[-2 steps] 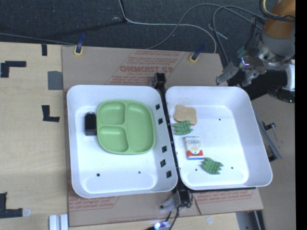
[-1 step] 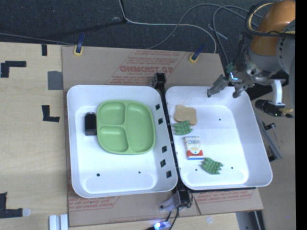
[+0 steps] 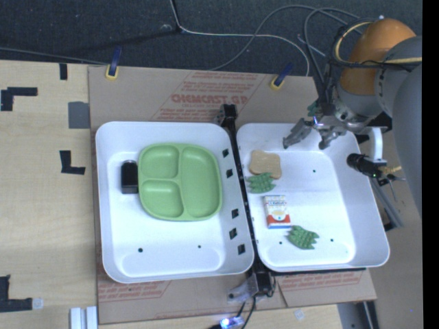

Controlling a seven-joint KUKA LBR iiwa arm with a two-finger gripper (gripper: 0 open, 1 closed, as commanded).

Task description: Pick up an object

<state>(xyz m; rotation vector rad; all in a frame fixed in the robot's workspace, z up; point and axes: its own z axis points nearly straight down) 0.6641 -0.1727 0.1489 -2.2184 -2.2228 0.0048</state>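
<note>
My gripper (image 3: 310,139) hangs over the far edge of the right bin (image 3: 343,190), fingers spread open with nothing between them. In that bin, a tan bread-like piece (image 3: 265,162) lies near the left wall. Just below it sits a green leafy piece (image 3: 260,182). A small white and red box (image 3: 276,210) lies further toward the front, and a second green leafy piece (image 3: 302,237) rests near the front. The gripper is up and to the right of the bread piece, apart from all of them.
The left bin (image 3: 116,232) holds a green divided plate (image 3: 180,181) and a small black block (image 3: 129,177) beside it. Black clips line the divider between the bins. Cables run across the dark back area. The arm's orange band (image 3: 370,46) stands at the upper right.
</note>
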